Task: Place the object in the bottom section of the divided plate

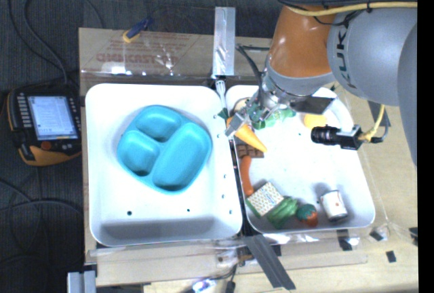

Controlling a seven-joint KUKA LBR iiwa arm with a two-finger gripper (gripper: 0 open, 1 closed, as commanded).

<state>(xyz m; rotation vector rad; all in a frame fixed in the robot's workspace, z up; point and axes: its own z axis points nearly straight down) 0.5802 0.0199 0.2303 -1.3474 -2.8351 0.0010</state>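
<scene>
Desk (95,41) carries two white bins side by side. Left bin (108,217) holds the blue divided plate (164,147), whose big bottom section sits toward lower right of the plate. Right bin (359,183) has the clutter, and the arm (305,34) hangs over its upper-left corner. Pincer (254,112) is right above an orange carrot-like object (249,138), can't tell if it's clamped or apart. Object lies just below the pincer, long axis diagonal, pointing lower right. Plate is off to the left.
</scene>
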